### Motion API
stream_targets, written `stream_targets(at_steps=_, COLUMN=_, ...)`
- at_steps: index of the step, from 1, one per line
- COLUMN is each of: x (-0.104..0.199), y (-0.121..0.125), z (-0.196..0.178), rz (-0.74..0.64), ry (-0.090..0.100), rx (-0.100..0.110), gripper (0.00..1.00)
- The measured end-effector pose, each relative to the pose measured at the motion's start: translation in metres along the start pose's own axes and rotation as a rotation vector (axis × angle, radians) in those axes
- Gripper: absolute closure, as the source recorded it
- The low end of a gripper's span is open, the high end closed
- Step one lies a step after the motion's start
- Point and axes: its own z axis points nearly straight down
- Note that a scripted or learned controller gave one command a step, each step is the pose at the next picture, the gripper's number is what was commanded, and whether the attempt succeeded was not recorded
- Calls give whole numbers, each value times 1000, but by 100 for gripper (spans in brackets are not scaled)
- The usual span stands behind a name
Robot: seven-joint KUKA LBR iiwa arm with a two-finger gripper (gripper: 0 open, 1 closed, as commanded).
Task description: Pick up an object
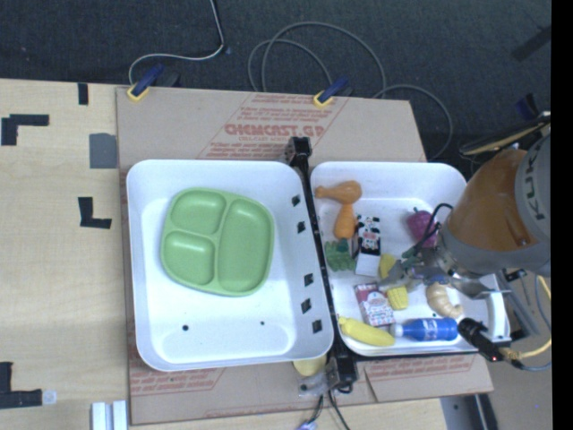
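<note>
Crowded into the right bin point(394, 173) lie a banana point(365, 332), blue bottle point(426, 331), orange drumstick point(339, 191) and purple toy point(421, 225), with the gripper point(428, 271) low among them. Whether it is open or closed, I cannot tell. A clean pick probably wants one isolated item, centred squarely; the green plate point(218, 241) sits in the left bin point(143, 267).

Pretty clearly a robotics lab: two shallow white plastic bins point(143, 330) clamped onto a brown cardboard sheet point(260, 128), loose thin grey cables point(295, 38) trailing over dark carpet point(89, 16), and black tape marks point(89, 213) on the pale wooden benchtop point(54, 285).
</note>
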Motion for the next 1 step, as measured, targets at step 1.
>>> stream_targets(at_steps=1, x=90, y=53, z=-85, rz=-9, ry=-1, rx=4, gripper=100)
